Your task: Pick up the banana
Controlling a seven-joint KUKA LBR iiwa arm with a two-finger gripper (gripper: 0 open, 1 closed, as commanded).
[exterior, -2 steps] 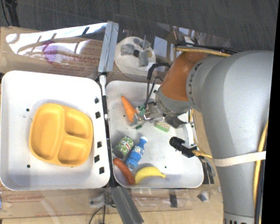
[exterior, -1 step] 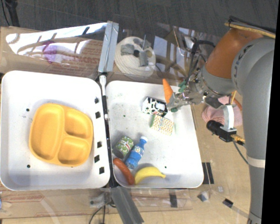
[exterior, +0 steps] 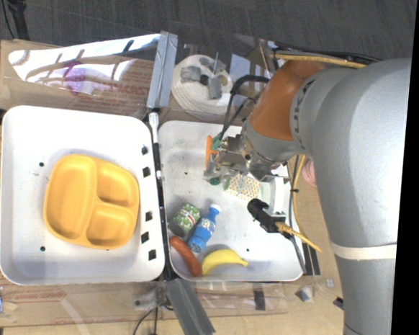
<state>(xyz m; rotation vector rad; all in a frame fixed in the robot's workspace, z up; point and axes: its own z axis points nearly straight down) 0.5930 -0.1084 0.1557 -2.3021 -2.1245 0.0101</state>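
Near the front edge of the right bin (exterior: 288, 270), the banana (exterior: 224, 260) is lying beside a red sausage-like toy (exterior: 185, 255), with a blue bottle (exterior: 203, 230) and a green can (exterior: 187, 217) just behind it. Toward the bin's back edge, the end effector (exterior: 225, 166) is hanging well apart from the fruit; whether it is gripping anything I cannot tell. Judging by this, the approach step is pending: the arm is needing to travel forward and descend over the banana.
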